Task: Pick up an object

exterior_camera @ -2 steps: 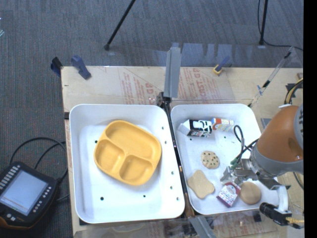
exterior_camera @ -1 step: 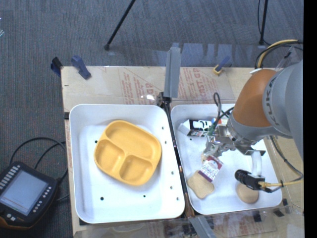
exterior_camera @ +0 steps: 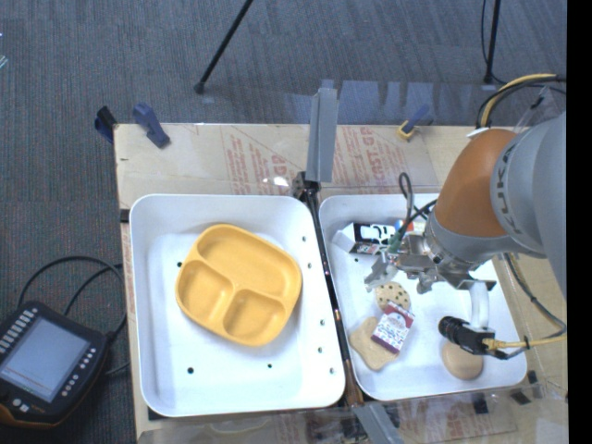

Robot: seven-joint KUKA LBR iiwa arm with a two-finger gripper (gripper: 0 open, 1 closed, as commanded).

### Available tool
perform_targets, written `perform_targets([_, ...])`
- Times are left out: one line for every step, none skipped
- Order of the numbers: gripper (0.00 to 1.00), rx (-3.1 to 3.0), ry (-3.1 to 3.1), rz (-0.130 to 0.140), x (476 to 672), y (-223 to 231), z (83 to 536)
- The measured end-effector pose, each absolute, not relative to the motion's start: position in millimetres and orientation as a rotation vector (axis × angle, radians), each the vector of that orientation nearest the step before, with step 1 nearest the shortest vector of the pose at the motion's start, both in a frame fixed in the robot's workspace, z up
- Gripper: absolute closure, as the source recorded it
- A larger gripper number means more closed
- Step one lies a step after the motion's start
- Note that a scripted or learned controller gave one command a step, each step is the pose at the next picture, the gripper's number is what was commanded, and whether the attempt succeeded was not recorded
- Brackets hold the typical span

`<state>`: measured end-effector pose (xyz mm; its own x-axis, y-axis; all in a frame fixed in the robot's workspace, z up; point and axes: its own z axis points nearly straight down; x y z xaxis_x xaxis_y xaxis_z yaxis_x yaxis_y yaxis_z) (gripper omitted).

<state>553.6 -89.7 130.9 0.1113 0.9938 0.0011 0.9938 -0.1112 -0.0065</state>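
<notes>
Nearest my camera sits the grey arm (exterior_camera: 504, 188) with its orange band, reaching in from the right over the right bin (exterior_camera: 347, 350). I see the gripper (exterior_camera: 400, 268) low above that bin's middle, but I cannot tell from this angle whether it is spread or closed on anything. Nothing visibly sits between its parts, so I judge the pick as not yet made.

Candidates lie just below it: a spotted round cookie (exterior_camera: 392, 296), a red-and-white packet (exterior_camera: 392, 328) lying across a tan slab (exterior_camera: 367, 348), and a tan disc (exterior_camera: 462, 363) near the bin's front right corner. A black-and-white box (exterior_camera: 373, 233) rests toward the bin's back. What remains, I reckon, is descending, closing and lifting (the cookie looks closest to hand).

Over in the left bin (exterior_camera: 153, 359) rests a yellow divided plate (exterior_camera: 239, 283), well apart from the arm. Both bins sit on a cardboard-covered bench (exterior_camera: 213, 160) over dark carpet (exterior_camera: 111, 44), with a pendant (exterior_camera: 42, 363) on the floor at left.
</notes>
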Motion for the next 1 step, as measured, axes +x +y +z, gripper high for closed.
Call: perform_targets([0.0,-2.257,-2.178,0.001,487.0,-87.1,88.0])
